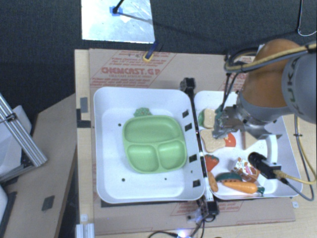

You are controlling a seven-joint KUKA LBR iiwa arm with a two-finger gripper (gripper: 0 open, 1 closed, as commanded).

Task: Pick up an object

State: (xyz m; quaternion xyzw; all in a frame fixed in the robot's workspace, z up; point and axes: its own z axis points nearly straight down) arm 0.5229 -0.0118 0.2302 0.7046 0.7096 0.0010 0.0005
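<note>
- The grey arm's gripper hangs low over the right shallow white bin, above a tan bread-slice toy; its state I cannot tell.
- An orange carrot toy lies near that bin's front edge.
- A green divided plastic tray sits in the left shallow white bin.

Glossy white plastic bins, matt green plastic tray (smooth), brown cardboard sheet, crinkled foil

Soft overhead light, mild blur, perhaps slight foil glare
</note>
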